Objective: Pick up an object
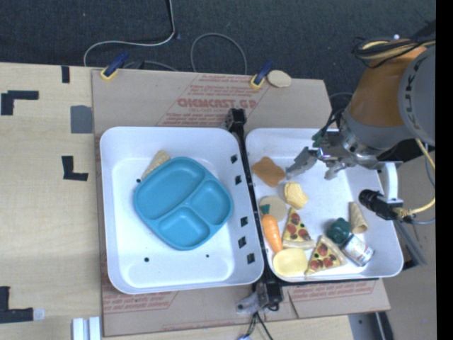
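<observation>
Arm reaches in from the right; gripper (320, 163) hangs over the right bin (322, 139) near its far edge, jaws spread wide w/ nothing between them. Likeliest pick, by my guess: the tan bread piece (268, 171) just beside the jaws, near the bin's far-left corner, lying flat and clear of the yellow chunk (296, 195). Prob. light, stiff toy plastic, a bit slick; thin, so grip across its short edges, low to the bin floor. Looks brownish-orange, roughly square, rounded corners. Pizza slices (296, 229), carrot (272, 234) crowd the near edge. Blue tray (184, 202) sits in left bin (120, 261).
</observation>
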